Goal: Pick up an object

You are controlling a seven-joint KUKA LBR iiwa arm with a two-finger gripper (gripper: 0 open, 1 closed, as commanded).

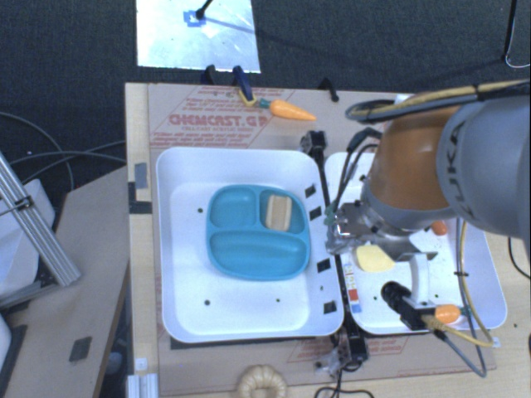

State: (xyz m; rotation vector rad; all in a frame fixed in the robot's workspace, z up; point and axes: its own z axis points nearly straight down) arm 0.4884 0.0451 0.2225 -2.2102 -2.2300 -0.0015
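At the near edge, a pale beige ring (261, 381) lies just in front of the two bins. The left bin (178, 305) holds a blue divided plate (241, 251), and a tan block (279, 212) sits in the plate's far right compartment. The right bin (489, 293) lies beside it, their inner rims touching. The grey and orange arm (431, 164) reaches over the right bin from the right. Its wrist end hangs low at that bin's left side, close to the shared rim. A pale yellow piece (373, 260) lies on the bin floor just beside the wrist end, partly under it. From this angle you cannot tell whether the jaws are spread or pressed together, and nothing can be seen between them. A small orange piece (439, 229) shows farther right in the same bin, half hidden by the arm. Both bins rest on a cardboard sheet (191, 114) with red print on the desk. On the sheet's far part lies a toy carrot (286, 109), next to a blue clip (241, 80). Beyond that, a shiny square sheet (197, 23) lies on the dark floor.
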